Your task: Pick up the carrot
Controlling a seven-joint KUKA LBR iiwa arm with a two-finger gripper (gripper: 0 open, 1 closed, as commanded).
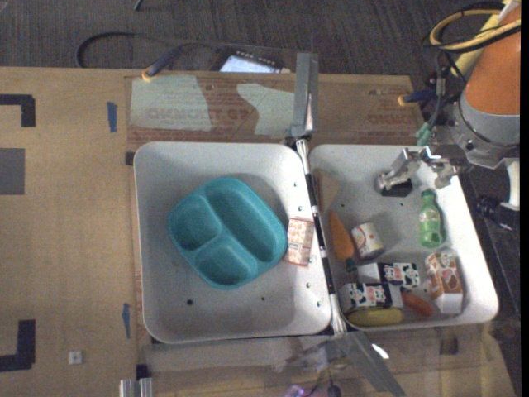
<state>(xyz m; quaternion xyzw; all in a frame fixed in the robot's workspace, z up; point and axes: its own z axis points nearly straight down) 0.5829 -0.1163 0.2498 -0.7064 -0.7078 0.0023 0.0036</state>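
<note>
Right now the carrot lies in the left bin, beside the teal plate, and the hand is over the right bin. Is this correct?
Not quite. The camera view shows the carrot in the right bin, near its left wall. The teal plate is in the left bin, and the hand is over the right bin.

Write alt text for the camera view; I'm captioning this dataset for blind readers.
The gripper hovers over the upper part of the right bin, apart from the carrot lying by that bin's left wall. Nearby sit a green bottle, small cartons and a banana; the left bin holds a teal divided plate.
</note>
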